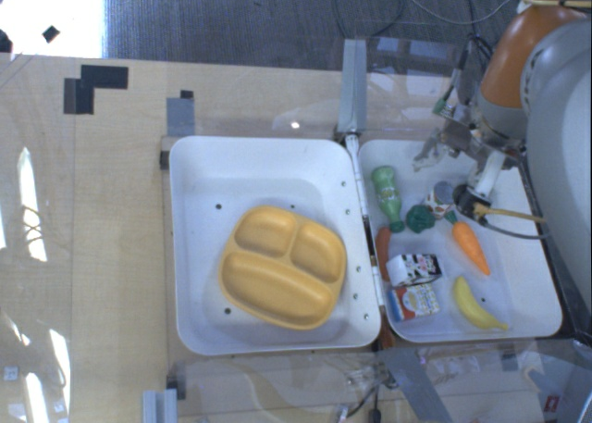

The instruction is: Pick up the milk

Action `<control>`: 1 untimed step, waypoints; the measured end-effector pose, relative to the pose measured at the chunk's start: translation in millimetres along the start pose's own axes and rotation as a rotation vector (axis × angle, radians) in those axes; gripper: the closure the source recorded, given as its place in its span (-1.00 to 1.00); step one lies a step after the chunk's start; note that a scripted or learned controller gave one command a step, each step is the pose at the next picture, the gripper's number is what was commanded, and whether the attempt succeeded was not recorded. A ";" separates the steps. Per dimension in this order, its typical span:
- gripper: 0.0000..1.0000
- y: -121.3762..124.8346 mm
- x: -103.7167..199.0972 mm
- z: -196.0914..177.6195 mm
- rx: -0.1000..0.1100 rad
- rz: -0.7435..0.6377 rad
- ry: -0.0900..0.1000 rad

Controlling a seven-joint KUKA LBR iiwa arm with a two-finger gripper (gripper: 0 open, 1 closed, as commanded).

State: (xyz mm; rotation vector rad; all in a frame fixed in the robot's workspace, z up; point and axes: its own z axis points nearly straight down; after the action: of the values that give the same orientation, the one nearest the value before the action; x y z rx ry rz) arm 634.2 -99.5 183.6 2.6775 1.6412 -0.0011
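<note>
The small white milk carton (413, 268) lies in the right-hand white bin (546, 319), touching a red-printed box (418, 301). Whether the gripper (450, 145), near the far rim, is spread you cannot tell. You risk pinching the box instead.

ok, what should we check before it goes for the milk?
1. Milk carton located: ok. It lies in the right bin, near the divider.
2. Top of the milk carton uncovered: ok. Nothing lies on it.
3. Room around it: not ok. The red-and-white carton sits right against its near side.
4. Claw above the milk carton: not ok. It is at the bin's far end.
5. Path clear: cannot tell. The green round toy lies between the claw and the milk carton, and its height is unclear.
</note>
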 end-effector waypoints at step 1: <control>-1.00 -4.1 -2.9 50.8 -0.018 -0.124 0.001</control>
State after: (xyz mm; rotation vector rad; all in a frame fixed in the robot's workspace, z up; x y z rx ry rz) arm 629.2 -100.3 132.8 2.5591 1.7952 0.0152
